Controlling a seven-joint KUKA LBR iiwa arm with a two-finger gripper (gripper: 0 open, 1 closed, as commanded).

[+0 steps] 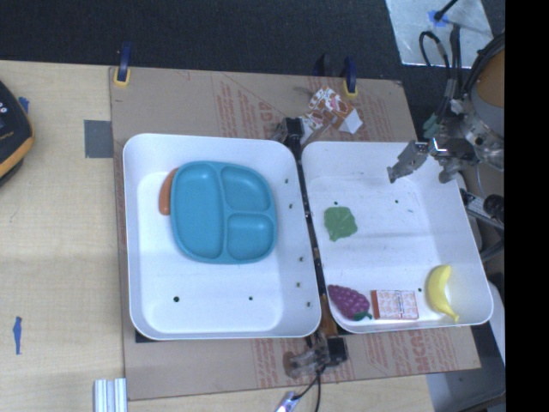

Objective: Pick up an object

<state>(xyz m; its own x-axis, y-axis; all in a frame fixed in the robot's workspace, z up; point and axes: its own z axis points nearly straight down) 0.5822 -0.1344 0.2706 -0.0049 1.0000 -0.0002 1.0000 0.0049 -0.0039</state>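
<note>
Green toy leaf [340,222] lies untouched mid right bin [455,221], with grapes [348,301], carton [395,305] and banana [440,291] along its near edge; gripper [425,163] spread wide, empty, above far corner: nothing picked yet.

left bin [146,230]: divided plate [225,211] | right bin [467,230]: leaf [340,222] middle; grapes [348,299], carton [395,304], banana [440,291] along front

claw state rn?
Claw: open, holding nothing, above the right bin's top right corner.
</note>
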